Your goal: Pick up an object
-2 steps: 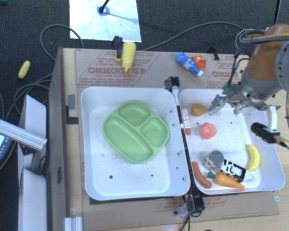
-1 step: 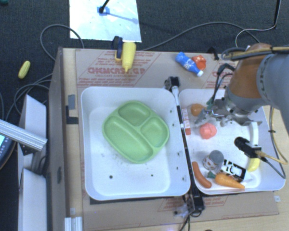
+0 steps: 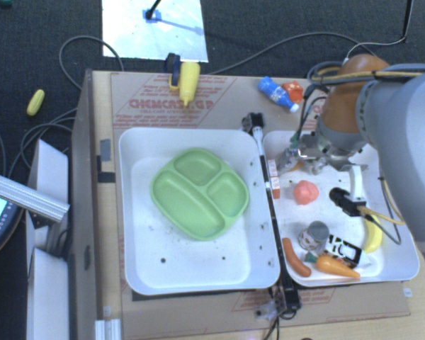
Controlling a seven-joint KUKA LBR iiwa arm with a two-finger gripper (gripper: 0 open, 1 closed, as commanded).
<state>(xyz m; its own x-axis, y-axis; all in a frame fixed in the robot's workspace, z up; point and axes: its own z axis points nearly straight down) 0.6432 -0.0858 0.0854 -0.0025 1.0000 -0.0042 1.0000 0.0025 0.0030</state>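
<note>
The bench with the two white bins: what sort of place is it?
Probably a robot lab test bench: a grey arm reaches over the right bin of toy food, a green tray fills the left, and cables cross the floor.

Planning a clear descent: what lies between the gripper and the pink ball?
In the camera view, bare white bin floor separates the gripper from the pink ball.

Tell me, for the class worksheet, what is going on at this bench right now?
A grey KUKA arm reaches in from the right, its gripper low over the far end of the right bin. Nothing shows between its fingers. That bin holds toy food: a pink ball, a carrot, a sausage, a banana and a small can. The left bin holds a green divided plate. No object has been picked up yet.
</note>
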